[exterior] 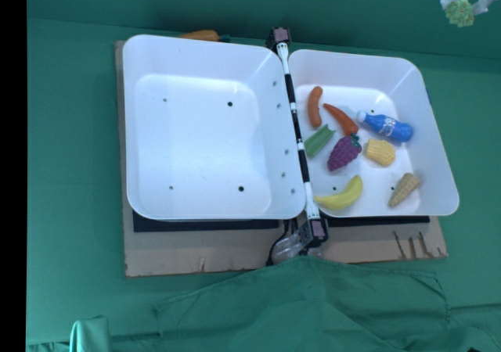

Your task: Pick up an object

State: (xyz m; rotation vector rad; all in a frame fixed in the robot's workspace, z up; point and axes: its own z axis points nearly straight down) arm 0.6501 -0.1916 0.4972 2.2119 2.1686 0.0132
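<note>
Two shallow white bins sit side by side on the green-draped surface [70, 147]. High at the upper right, well clear of both, the hand [463, 0] pinches a small pale-green object [459, 12] between its fingers. The right bin [434, 147] carries a sausage [315, 105], a carrot [340, 118], a blue bottle [387, 126], a green pod [318, 140], purple grapes [344, 152], two corn pieces [380, 152] and [404, 188], and a banana [340, 196]. An orange item [200, 34] lies just behind the left bin [145, 61].
</note>
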